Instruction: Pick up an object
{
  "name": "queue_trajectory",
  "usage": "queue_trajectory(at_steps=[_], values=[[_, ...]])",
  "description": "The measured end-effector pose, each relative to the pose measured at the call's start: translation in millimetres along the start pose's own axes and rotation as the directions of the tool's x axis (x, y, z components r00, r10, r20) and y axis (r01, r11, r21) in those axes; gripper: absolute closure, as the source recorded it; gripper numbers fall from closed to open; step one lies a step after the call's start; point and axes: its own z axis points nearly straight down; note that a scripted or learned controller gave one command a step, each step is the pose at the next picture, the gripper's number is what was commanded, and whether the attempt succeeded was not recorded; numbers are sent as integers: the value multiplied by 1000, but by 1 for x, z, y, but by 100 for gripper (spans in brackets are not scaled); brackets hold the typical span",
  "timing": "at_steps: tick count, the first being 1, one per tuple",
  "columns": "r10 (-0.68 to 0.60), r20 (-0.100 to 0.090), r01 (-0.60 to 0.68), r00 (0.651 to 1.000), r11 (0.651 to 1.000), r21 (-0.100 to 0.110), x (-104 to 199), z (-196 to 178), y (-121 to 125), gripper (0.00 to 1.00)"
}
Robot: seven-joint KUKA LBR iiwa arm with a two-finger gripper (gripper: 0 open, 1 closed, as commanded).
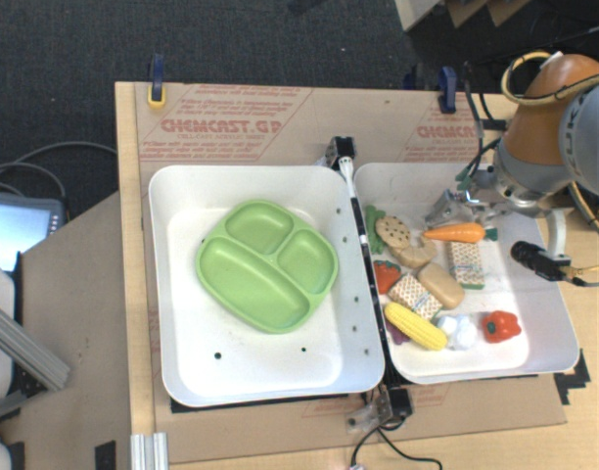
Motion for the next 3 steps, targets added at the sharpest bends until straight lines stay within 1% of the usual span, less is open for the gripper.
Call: queue_trajectory(at_steps=[1,2,3], values=[[4,-4,-4,1000,1000,-3,-39,-1,-18,0],[0,-9,0,1000,1000,1,-39,1,8,0],[1,-13,-1,1000,1000,11,-38,1,20,0]])
